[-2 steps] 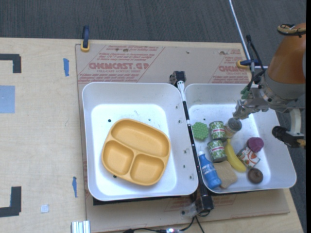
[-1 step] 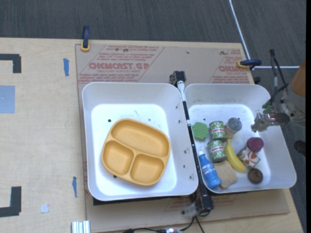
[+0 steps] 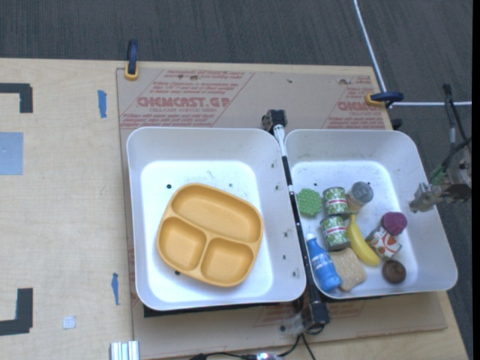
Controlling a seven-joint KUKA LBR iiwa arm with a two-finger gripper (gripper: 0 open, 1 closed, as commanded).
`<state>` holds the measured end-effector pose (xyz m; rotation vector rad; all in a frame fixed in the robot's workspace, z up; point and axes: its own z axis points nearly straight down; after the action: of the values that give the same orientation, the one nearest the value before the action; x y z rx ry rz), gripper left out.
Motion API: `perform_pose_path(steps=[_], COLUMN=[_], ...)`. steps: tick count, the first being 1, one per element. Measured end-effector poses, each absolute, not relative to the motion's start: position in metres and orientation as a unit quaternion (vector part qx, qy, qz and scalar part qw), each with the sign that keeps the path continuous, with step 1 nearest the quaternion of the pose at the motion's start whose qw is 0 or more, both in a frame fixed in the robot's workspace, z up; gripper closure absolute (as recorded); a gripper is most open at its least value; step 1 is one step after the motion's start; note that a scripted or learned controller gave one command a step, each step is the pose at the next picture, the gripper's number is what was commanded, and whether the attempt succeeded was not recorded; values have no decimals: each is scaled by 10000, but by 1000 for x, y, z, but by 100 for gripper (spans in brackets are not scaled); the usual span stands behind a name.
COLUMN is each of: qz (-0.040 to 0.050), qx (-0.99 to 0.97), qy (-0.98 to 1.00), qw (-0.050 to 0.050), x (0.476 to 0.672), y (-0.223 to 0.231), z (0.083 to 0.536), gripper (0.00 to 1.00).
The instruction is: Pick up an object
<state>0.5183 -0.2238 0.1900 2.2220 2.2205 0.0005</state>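
Note:
The right bin (image 3: 420,163) holds several small objects bunched toward its near left side. Among them are a green ridged piece (image 3: 308,200), two green-labelled cans (image 3: 335,199) (image 3: 334,232) and a small grey can (image 3: 361,193). A yellow banana (image 3: 363,243) lies between the cans and a red-and-white carton (image 3: 383,241). A blue bottle (image 3: 323,264) lies along the left wall beside a tan cracker (image 3: 348,271). A purple piece (image 3: 394,222) and a brown ball (image 3: 394,271) sit at the right.
The left bin (image 3: 142,156) holds a yellow three-compartment tray (image 3: 210,235). A small metal fixture with wires (image 3: 429,197) sits at the right bin's right rim. A white cable (image 3: 367,32) runs across the back. Clamps (image 3: 132,58) (image 3: 382,97) hold the board.

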Motion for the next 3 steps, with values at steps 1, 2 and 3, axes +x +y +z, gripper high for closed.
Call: perform_pose_path(steps=[1,2,3], qz=[7,-1,12], qx=[7062,7076,7063], qy=[7080,7067,7080], qw=[-2,15,6], x=[528,517,574], y=[-167,-212,-119], z=[194,192,180], gripper=[100,100,100])
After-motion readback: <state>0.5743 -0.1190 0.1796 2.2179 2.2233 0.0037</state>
